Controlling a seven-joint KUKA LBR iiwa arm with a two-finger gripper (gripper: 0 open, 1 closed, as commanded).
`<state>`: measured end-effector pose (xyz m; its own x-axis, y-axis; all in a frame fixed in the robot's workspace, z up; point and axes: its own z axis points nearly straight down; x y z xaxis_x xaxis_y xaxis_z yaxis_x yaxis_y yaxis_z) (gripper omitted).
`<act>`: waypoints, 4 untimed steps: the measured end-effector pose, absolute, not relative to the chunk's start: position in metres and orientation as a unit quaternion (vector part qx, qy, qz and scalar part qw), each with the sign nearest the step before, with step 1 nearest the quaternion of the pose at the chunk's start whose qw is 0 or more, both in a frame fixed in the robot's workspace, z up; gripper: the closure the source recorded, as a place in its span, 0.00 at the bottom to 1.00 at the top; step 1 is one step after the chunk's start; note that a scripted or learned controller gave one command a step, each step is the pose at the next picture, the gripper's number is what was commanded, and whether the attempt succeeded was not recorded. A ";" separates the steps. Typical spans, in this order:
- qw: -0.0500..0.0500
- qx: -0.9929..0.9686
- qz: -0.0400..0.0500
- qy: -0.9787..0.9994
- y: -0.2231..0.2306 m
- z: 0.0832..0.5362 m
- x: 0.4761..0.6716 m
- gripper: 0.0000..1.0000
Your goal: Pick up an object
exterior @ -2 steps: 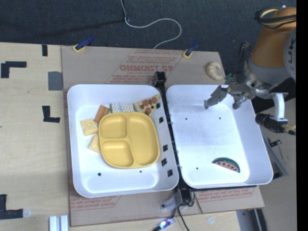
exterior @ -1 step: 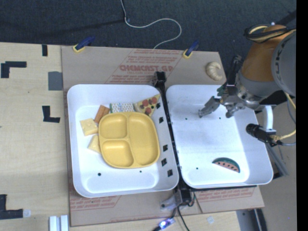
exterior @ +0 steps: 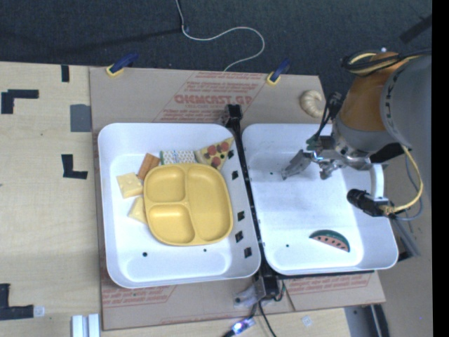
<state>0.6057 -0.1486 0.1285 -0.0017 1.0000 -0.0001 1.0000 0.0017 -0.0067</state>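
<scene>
A watermelon slice (exterior: 330, 241) lies flat in the right bin (exterior: 295, 209) near its front right corner. My gripper (exterior: 310, 165) hangs over the back half of that bin, well up from the slice, its two fingers spread apart with nothing between them. In the left bin (exterior: 119, 244) a yellow divided plate (exterior: 188, 203) covers the middle. Around its back and left rim lie small toy foods: a pizza slice (exterior: 216, 152), a brown cracker (exterior: 147, 165) and pale yellow cheese pieces (exterior: 129, 185).
The grey arm with its orange band (exterior: 368, 104) comes in from the right over the right bin's far corner. A small tan object (exterior: 312, 102) lies on the cardboard behind the right bin. A black divider (exterior: 242, 188) separates the two bins.
</scene>
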 end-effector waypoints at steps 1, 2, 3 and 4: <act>0.000 -0.706 0.001 -0.708 -0.148 0.082 0.605 0.00; -0.001 -0.706 0.000 -0.708 -0.147 0.095 0.606 1.00; -0.001 -0.707 -0.001 -0.708 -0.156 0.146 0.605 1.00; -0.001 -0.707 -0.001 -0.708 -0.158 0.189 0.606 1.00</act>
<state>0.6060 -0.1576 0.1887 -0.0017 1.0000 -0.0003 1.0000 0.0017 0.0029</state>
